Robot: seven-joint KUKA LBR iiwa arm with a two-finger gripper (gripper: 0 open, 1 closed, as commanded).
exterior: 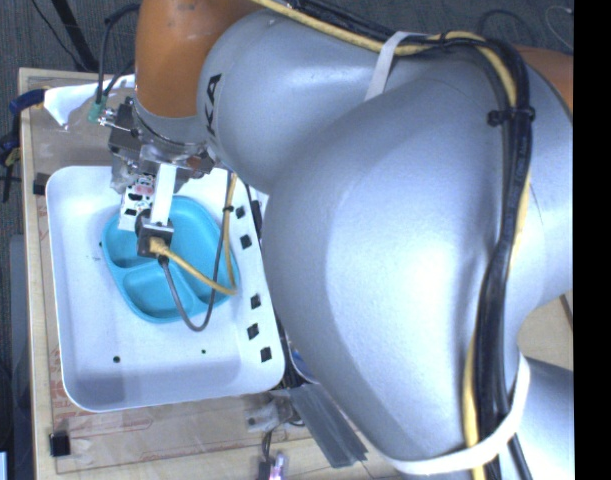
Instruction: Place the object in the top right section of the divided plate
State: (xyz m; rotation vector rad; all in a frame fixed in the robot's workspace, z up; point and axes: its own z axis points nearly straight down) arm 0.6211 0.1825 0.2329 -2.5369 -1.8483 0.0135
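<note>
Blue plate (193, 236) is set in white bin (85, 353); claw (135, 192) is held over plate, its state can't be told.

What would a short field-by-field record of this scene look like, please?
arm: grey with an orange band, reaching in from the right
gripper: low over the upper part of the plate
plate: blue, divided, lying in the left bin
left bin: white, shallow, holds the plate
grasp: cannot tell
</note>
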